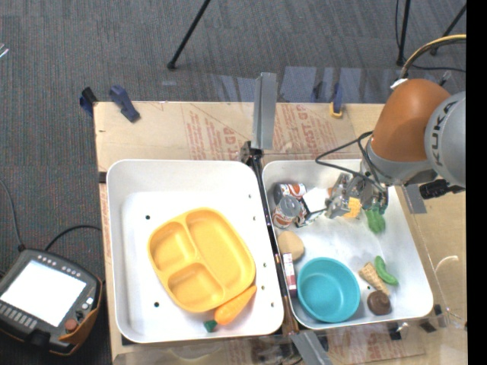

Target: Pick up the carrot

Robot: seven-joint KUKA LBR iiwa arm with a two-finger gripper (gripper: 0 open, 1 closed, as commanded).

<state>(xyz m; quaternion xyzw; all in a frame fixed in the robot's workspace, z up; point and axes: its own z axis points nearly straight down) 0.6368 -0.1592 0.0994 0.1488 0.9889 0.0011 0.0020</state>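
The carrot [235, 306], orange with a small green top, lies in the left bin [129, 196] near its front edge, against the lower right rim of the yellow divided plate [199, 258]. My gripper [347, 201] hangs over the back of the right bin [415, 261], far to the right of and behind the carrot. It sits just right of a crushed can [289, 203]. A small yellow bit shows at its tip, and I cannot make out what that is.
The right bin also holds a blue bowl [328, 289], a beige potato-like thing [290, 244], a green piece [375, 220], a cone with a green leaf [374, 274], a brown lump [378, 302] and a thin red-and-white bar [288, 269] by the divider.
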